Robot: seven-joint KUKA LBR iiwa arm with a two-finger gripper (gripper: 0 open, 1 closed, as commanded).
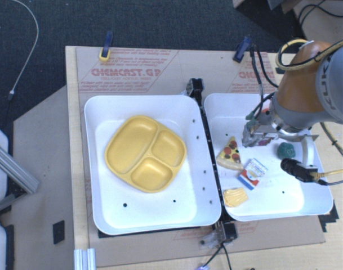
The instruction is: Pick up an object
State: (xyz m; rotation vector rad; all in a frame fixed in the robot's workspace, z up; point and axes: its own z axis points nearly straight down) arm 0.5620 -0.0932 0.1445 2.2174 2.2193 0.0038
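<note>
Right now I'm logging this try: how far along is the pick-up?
Done: the gripper has reached the right bin. In hand: nothing visible. Left: the whole pick. The pizza slice, small carton, yellow piece and green ball lie on the floor.

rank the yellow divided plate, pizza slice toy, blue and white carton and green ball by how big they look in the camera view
1. yellow divided plate, by far the largest
2. pizza slice toy
3. blue and white carton, close to the pizza slice in size, so that order is unsure
4. green ball, partly hidden by the gripper's arm
</note>
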